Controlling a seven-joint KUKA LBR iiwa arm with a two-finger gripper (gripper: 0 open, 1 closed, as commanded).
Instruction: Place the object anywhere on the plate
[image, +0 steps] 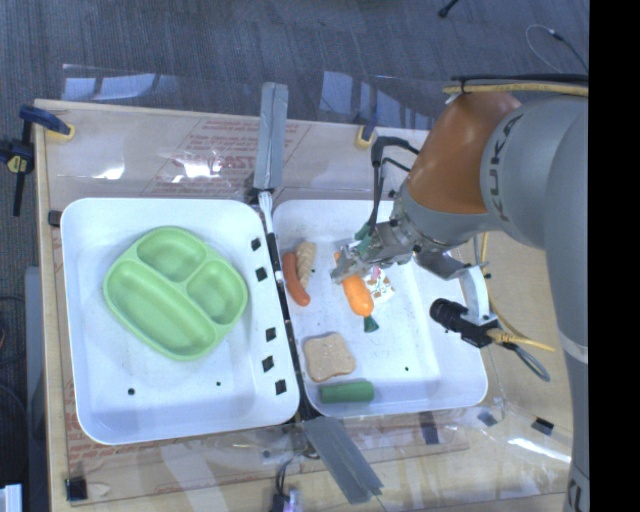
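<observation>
A green divided plate (175, 290) lies in the left white bin (90, 400). In the right bin (440, 375), an orange carrot (357, 294) with a green stem lies near the middle. My gripper (355, 258) hangs right over the carrot's upper end, at the tip of the grey arm with its orange band (465, 150). The wrist hides where the gripper meets the carrot, so contact is unclear.
The right bin also holds a red-orange sausage (296, 280) beside a beige piece (305, 256), a bread slice (328, 356), a green cucumber (347, 392) and a white-and-pink packet (381, 283). A raised divider (275, 320) separates the bins.
</observation>
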